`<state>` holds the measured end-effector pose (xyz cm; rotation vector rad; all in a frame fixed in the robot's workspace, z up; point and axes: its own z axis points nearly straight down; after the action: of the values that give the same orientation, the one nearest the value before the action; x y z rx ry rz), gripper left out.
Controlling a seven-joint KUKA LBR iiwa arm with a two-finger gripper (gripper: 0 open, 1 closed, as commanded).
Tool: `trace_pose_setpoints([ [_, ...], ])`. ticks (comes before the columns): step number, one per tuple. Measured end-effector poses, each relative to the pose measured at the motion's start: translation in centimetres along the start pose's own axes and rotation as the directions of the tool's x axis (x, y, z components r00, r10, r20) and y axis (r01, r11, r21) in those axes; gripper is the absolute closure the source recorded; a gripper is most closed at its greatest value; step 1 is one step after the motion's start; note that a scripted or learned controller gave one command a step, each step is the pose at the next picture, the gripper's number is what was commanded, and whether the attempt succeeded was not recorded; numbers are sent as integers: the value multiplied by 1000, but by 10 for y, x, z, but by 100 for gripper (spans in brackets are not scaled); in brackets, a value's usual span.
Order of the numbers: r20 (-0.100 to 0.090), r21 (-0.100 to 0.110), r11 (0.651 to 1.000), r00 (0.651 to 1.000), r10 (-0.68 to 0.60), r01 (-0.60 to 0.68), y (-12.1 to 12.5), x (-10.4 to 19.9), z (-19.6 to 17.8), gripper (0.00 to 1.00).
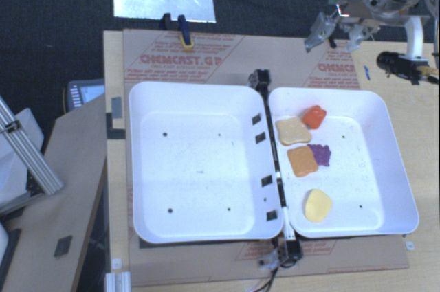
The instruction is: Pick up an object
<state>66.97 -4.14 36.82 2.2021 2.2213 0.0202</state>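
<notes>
Nearest me, low in the right bin [395, 167], sits a pale yellow round piece [317, 205] by the divider side. Then to the gripper [342, 31]: it hangs up past the bin's far rim, over the cardboard sheet [227, 53], fingers spread apart w/ nothing between them. Empty, as far as I can see.

Working outward from it, all placed vs the right bin: closest is the red-orange piece [314, 117] at the bin's far-left part, touching a tan toast-like slice [293, 131] just toward the divider. Next down, an orange square slab [302, 161] w/ a small purple cluster [320, 154] right beside it on the bin-centre side. Yellow piece last, well apart from the gripper.

Left bin [144, 146] lies on the other side of the divider.

Key relation, imo: every candidate lies toward me and slightly left of the gripper, so it'd need to travel in over the far rim and drop. Red-orange one is prob the shortest reach, but it's crowded against the toast; yellow one stands alone, easier to pinch cleanly
</notes>
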Motion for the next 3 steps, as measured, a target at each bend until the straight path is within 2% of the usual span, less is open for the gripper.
trace_pose_setpoints([
  [1,-1,-4,1000,1000,0,0,2,31,-167,0],
  [2,-4,15,1000,1000,-4,4,3,128,-168,0],
  [3,-1,13,1000,1000,0,0,3,122,-179,100],
])
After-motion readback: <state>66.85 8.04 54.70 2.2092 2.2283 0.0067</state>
